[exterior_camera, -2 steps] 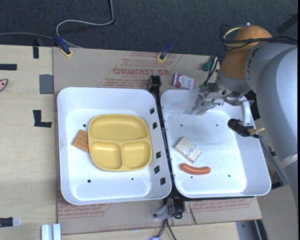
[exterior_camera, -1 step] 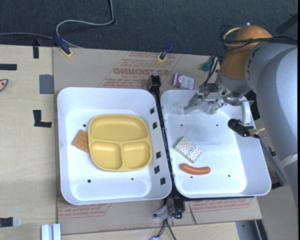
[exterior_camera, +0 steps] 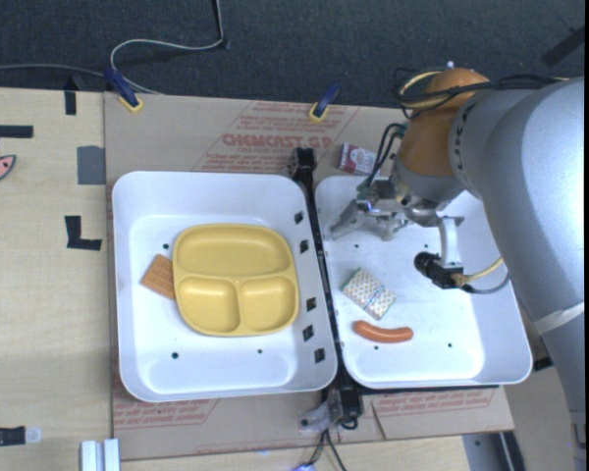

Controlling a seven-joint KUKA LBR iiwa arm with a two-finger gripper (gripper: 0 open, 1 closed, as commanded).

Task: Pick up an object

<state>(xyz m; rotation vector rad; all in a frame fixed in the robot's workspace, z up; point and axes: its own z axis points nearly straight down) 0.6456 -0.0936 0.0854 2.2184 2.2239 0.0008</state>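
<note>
Tool [exterior_camera: 365, 216] low in right bin [exterior_camera: 491, 361], upper centre-right of frame, finger state impossible to tell, patterned packet [exterior_camera: 368, 292] and sausage [exterior_camera: 383, 333] below, yellow divided plate [exterior_camera: 238, 277] in left bin [exterior_camera: 137, 361]

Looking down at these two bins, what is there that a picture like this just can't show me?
- Tool: whether it grips anything; the arm's wrist covers it from above.
- Brown flat piece: mostly tucked under the yellow divided plate.
- Small packet behind the right bin: partly hidden by cables, label too small to read.
</note>
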